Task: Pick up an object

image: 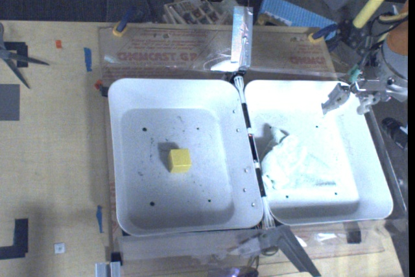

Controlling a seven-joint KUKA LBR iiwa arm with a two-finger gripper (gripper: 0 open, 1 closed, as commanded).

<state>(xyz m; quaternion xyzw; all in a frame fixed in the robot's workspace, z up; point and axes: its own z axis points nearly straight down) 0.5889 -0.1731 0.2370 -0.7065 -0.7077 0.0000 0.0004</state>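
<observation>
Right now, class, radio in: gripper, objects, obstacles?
Gripper over right bin, holding nothing. Yellow block in left bin. White crumpled thing in right bin.

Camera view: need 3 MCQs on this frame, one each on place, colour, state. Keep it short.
1. Where does the small block lie?
A. left bin
B. right bin
C. on the bench outside the bins

2. What colour is the block?
A. red
B. yellow
C. green

3. What is the state of the white material in the right bin?
A. folded flat in a neat square
B. crumpled in a heap
C. rolled into a tube

Answers:
1 A, it sits on the floor of the left bin.
2 B, its faces are plainly yellow.
3 B, it lies bunched and creased near the bin's left wall.

The pincer is above the right bin's far right corner.
</observation>
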